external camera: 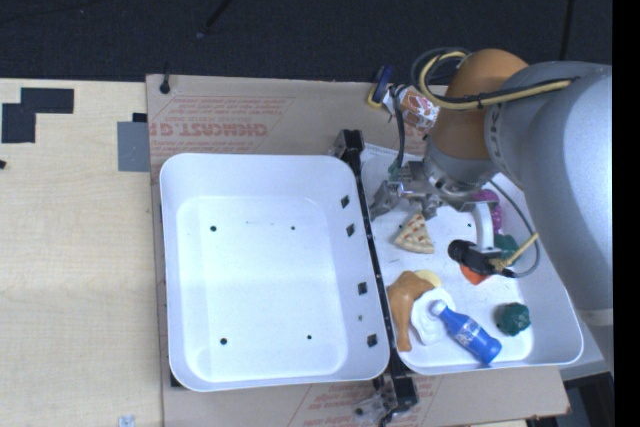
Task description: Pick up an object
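Gripper (405, 198) low in the right bin (560, 340), fingers splayed and holding nothing, just above the pizza wedge (413, 235): likely light, stiff, flat plastic, best pinched across its narrow sides, liable to slip.

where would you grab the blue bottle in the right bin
Grip the blue bottle across the middle of its body, coming straight down from above. It lies flat and aslant, its white cap toward the upper left over a white piece, so fingers closing across the narrow width would likely hold best. The right bin wall beside it leaves some room.
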### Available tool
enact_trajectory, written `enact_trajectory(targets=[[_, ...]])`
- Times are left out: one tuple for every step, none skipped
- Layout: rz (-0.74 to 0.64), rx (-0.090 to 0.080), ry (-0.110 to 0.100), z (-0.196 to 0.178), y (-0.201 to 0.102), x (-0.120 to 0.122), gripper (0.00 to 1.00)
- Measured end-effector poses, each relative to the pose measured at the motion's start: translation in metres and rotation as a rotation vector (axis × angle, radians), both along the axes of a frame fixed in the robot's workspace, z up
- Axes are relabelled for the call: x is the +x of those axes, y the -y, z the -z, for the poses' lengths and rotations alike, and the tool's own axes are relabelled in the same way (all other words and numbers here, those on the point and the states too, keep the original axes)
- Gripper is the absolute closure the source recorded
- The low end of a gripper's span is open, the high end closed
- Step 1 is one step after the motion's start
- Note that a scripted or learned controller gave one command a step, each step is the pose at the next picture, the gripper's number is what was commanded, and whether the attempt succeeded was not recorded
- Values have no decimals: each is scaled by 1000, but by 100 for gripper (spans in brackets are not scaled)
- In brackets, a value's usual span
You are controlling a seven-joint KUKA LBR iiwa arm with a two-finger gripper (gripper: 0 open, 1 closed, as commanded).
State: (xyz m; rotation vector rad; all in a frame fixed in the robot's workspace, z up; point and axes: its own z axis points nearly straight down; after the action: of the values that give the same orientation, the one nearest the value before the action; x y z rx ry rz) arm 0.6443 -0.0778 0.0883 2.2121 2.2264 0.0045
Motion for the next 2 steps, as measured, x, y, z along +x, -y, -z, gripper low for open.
enact_trajectory(targets=[[5, 1, -8, -9, 3, -4, 100], [9, -1, -8, 1, 56, -22, 100]])
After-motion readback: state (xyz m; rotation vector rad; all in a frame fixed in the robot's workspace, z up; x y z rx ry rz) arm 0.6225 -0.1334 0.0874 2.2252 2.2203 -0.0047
